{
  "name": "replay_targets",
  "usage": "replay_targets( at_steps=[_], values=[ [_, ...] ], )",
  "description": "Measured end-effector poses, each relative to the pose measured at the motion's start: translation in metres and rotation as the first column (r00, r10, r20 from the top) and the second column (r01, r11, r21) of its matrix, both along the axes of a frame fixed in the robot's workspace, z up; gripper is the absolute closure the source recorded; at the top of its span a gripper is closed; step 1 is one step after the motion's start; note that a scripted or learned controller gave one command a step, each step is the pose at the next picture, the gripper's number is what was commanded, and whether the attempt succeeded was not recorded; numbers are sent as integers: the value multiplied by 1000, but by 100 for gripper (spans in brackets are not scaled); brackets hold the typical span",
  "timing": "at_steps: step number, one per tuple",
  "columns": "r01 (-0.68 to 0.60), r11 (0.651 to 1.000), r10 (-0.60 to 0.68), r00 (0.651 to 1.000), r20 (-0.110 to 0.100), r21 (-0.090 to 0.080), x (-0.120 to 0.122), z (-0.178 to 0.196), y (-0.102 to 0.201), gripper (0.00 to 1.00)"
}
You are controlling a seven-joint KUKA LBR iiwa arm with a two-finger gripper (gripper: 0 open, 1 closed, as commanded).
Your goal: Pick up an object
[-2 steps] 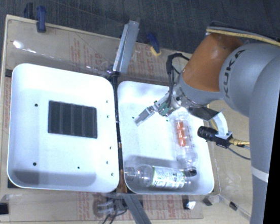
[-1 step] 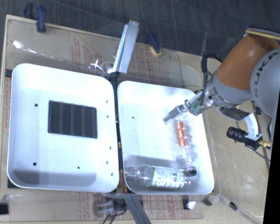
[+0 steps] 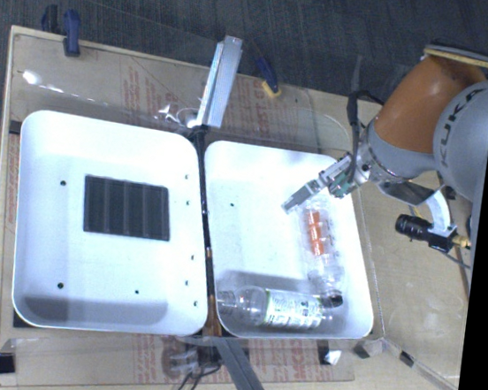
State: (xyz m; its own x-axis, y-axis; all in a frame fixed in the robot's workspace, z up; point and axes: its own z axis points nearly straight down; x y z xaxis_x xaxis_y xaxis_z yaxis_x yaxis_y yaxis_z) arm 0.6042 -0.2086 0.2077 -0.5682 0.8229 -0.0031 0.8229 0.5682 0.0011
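Below, orange-labelled bottle (image 3: 319, 240) lengthwise toward bin's (image 3: 257, 160) near edge.

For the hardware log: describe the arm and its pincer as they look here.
The arm is grey with a rounded orange band above the wrist and dark lettering on its grey shell. The pincer is slim, metallic grey with a small greenish part near its base. A black cable runs beside the wrist.

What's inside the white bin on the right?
The right bin holds two clear plastic bottles: one with an orange label and one lying along the near wall. Whatever lies underneath them is hidden.
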Motion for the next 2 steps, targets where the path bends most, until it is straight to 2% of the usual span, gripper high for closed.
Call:
replay_targets(
  at_steps=[2],
  values=[
    [-124, 992, 124, 992, 2, -1, 15, -20, 1, 0]
  ],
)
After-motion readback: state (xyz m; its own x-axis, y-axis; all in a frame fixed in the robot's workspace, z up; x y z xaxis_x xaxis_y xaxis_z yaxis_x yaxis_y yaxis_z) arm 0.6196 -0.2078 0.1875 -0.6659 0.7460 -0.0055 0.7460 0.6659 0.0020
